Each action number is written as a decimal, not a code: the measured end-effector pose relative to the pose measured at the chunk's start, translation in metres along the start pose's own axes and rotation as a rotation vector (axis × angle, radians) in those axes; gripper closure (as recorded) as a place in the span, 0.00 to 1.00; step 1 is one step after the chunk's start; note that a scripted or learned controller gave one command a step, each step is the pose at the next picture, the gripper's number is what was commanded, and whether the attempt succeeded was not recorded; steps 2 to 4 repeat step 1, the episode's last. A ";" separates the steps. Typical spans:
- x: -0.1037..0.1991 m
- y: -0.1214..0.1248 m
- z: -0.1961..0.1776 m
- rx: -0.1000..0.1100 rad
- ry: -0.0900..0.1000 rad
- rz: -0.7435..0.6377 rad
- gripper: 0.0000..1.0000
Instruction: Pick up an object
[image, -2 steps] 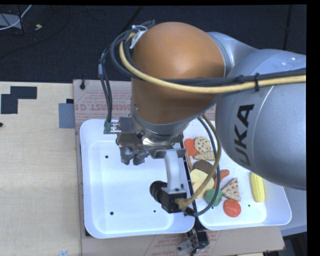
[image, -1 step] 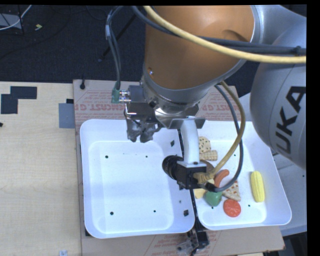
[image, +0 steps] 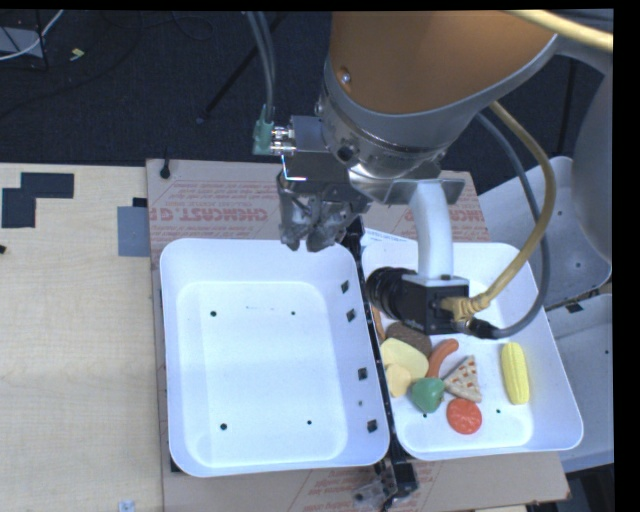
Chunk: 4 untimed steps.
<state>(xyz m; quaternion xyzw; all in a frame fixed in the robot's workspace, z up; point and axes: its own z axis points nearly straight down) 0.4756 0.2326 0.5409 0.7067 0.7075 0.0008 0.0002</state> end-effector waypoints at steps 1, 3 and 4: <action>0.011 0.025 0.219 0.017 -0.009 0.001 1.00; 0.011 0.025 0.219 0.017 -0.009 0.001 1.00; 0.011 0.025 0.219 0.017 -0.009 0.001 1.00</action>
